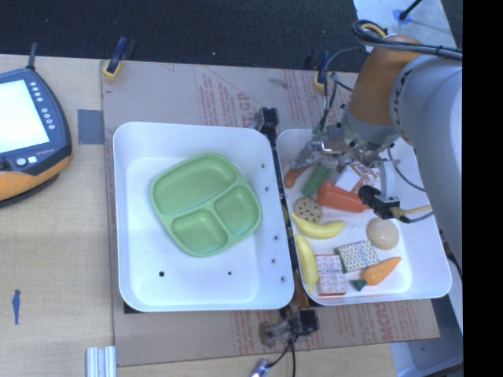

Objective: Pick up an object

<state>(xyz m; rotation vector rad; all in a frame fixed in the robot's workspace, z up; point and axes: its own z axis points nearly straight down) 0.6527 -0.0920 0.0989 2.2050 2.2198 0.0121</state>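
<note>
Camera view: claw (339, 154) low at 12 o'clock of right bin (424, 289), over toy food; open or closed, cannot tell. Orange carrot (341, 198) just below, green tray (206, 203) in left bin (134, 210).

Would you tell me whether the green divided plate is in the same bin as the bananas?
No, the green plate lies in the left bin, the bananas in the right bin.

Grey, rounded arm casing (428, 108) at right of frame, smooth and pale. Orange band (377, 85) above the wrist, upper right. Black cables looping over the top of the band and trailing down beside the wrist. Metallic gripper (334, 154) hardware below, dark fittings, thin wires running along it.
</note>
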